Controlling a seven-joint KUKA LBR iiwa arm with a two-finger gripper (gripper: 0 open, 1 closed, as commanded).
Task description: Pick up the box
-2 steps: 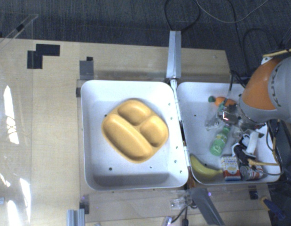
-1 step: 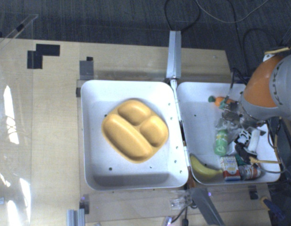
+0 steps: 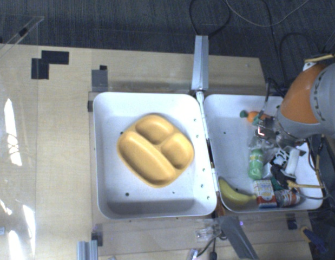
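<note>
Bench [image 3: 48, 161], pale wood, stands on dark carpet and bears two white bins: the left bin [image 3: 102, 161] holds a yellow three-lobed tray [image 3: 155, 149], while the right bin [image 3: 227, 140] holds a banana [image 3: 233, 191], a green bottle [image 3: 256, 164], a can [image 3: 289, 198] and the box [image 3: 264, 192], a small red-and-white carton lying near the front wall between banana and can. Arm [image 3: 310, 99], grey with orange band, hangs over the right bin with its gripper [image 3: 273, 145] low among the clutter just beyond the box; whether the claw is spread or pressed together cannot be told, and the box appears ungrasped, so the pick looks yet to be made.
</note>
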